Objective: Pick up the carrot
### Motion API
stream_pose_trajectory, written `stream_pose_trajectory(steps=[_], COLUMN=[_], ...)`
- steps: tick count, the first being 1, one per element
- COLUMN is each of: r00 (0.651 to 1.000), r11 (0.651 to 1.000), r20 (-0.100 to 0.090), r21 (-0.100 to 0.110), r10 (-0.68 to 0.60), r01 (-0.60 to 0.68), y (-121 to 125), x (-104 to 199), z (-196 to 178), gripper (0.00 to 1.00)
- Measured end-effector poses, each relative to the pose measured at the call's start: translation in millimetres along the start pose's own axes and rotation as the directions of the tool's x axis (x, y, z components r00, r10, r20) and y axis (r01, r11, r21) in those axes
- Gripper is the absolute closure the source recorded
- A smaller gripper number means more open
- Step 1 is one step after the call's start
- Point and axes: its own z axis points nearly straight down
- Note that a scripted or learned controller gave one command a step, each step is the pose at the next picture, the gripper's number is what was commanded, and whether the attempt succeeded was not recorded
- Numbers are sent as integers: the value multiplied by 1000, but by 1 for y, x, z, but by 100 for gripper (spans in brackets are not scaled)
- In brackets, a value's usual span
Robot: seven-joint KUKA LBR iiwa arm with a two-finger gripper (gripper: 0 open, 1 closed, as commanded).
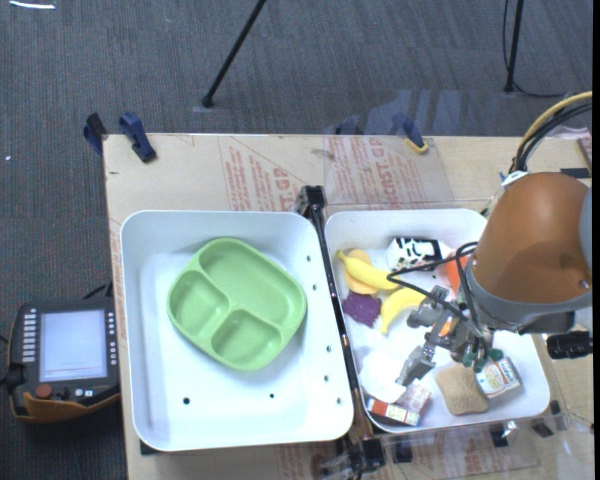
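Note:
A small stretch of the orange carrot (450,268) shows in the right bin (380,220), near its far right side; the rest of it is hidden under the arm's orange band (530,248). My gripper (422,343) hangs over the middle of that bin, nearer the camera than the carrot and to its left. Its fingers are spread open with nothing between them. Just below and left of the gripper lies a white round piece (385,373).
Around the gripper lie two yellow bananas (365,271), a purple item (362,308), a black-and-white item (417,251), a brown toast slice (462,391), a green-white packet (498,376) and a red-white box (400,406). The left bin (160,408) holds a green divided plate (238,303).

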Motion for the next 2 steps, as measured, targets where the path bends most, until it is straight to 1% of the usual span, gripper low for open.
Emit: stream_pose_trajectory(steps=[1,2], r00=[942,943], r11=[942,943], r20=[-2,-4], r21=[2,2], r10=[335,334], r01=[-335,-334], y=[-24,-23], x=[-66,-66], z=[100,92], gripper=[0,100])
